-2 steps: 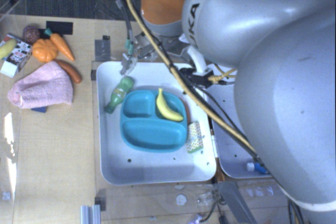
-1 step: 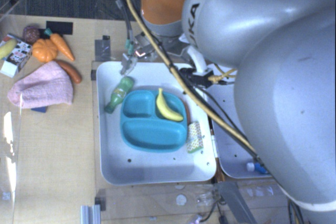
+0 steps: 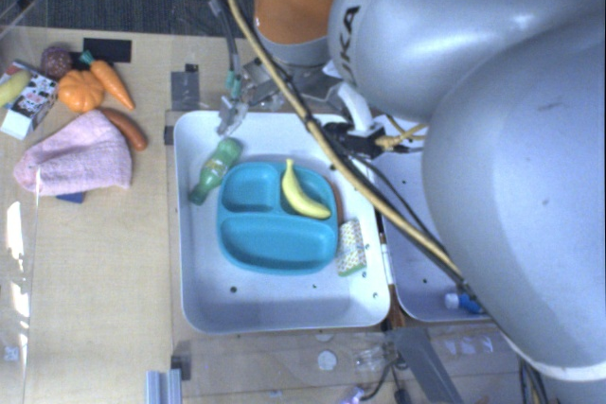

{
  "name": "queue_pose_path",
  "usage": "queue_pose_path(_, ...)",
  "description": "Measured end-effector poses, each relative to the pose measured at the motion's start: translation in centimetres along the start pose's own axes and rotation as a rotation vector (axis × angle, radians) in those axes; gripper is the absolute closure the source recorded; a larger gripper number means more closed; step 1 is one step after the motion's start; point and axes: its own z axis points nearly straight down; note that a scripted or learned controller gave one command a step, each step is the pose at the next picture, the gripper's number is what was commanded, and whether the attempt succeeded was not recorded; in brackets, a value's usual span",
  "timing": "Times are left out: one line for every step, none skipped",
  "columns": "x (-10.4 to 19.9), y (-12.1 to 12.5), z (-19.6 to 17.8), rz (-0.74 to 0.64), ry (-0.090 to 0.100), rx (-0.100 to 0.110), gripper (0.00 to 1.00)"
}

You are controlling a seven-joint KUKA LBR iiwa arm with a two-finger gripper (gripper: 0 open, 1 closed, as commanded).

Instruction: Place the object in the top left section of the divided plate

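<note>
Bench surface (image 3: 95, 298) fills the lower left of the frame, and the white bin (image 3: 284, 312) sits at centre. Within the bin a blue divided plate (image 3: 275, 246) is seen, with a yellow banana (image 3: 301, 192) lying in its upper right section; the upper left section (image 3: 248, 188) is bare. A patterned sponge (image 3: 351, 247) rests just beside the plate's right edge. A green bottle (image 3: 214, 167), judged to be the object for placement, lies tilted against the plate's upper left rim, outside the plate. Above the bottle, at the bin's upper edge, the gripper (image 3: 233, 109) is positioned; whether it is spread or closed cannot be told, and nothing is seen held. Toy vegetables (image 3: 95, 90) and a pink cloth (image 3: 76, 161) are kept at far left. Risk is judged as follows: a slanted bottle may slip from a grasp, or roll across the divider toward the banana upon release.
</note>
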Motion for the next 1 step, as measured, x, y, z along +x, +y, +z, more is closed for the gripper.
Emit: queue_pose_path(0.00,0.00,0.00,0.000,0.000,0.000,0.00)
